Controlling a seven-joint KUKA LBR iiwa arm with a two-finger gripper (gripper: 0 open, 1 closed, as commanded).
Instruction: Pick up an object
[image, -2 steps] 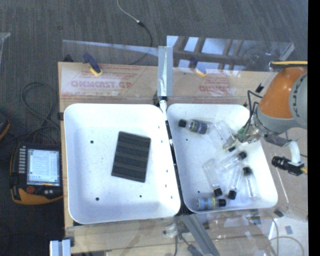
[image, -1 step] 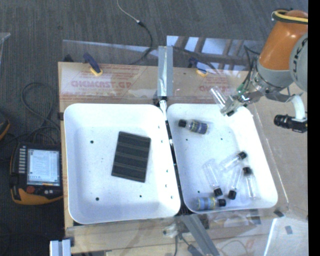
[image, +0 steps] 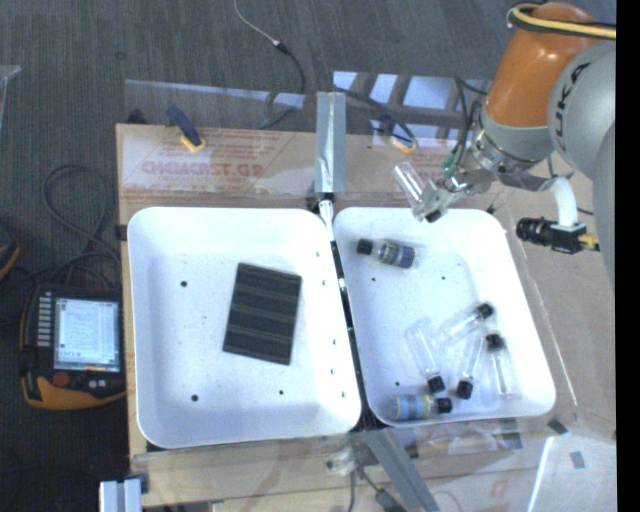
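Observation:
My gripper (image: 421, 196) hangs over the far rim of the right bin (image: 520, 300), its two pale fingers apart with nothing between them. Just below it, inside the bin, a small vial with a dark blue label and black cap (image: 388, 252) lies on its side. Several clear vials with black caps (image: 452, 345) are heaped toward the bin's near right corner. Another labelled vial (image: 421, 405) rests against the near wall. A black ribbed rectangular pad (image: 263, 313) lies flat in the middle of the left bin (image: 160, 330).
A metal post (image: 329, 145) stands behind the gap between the bins. A handheld controller (image: 75, 345) sits left of the bench. A black fitting (image: 550, 232) and cables lie by the right bin's far right corner.

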